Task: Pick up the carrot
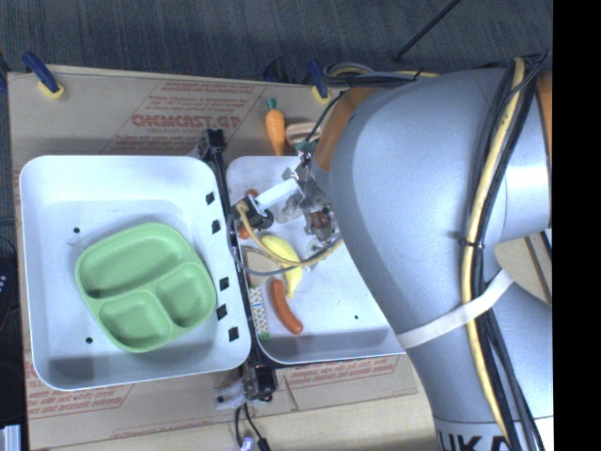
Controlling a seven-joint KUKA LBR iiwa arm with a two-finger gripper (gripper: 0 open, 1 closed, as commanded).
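My arm (423, 205): it covers the right part of the right bin, so I judge the camera cannot check well what I do under it.
Cardboard sheet (141, 111): it lies under both bins; the carrot rests on it, and on this flat surface I think it can roll away if I push it.
Left bin (56, 195): it holds the green plate (141, 285), well apart from my work, so I expect no risk there.
Right bin (347, 318): my gripper (317, 216) is over its upper part, inside the rim; moving to the carrot, I could hit the top wall.
Gripper state: I cannot tell from this view if it is spread or pressed together.
Banana (282, 250): it is just below my gripper; going down here, I may take it by mistake.
Sausage (285, 306): reddish-orange and long, near the bin's lower edge; its colour could be confused with the target.
Carrot (273, 132): it is outside both bins, just above the right bin's top rim, and I do not hold it.
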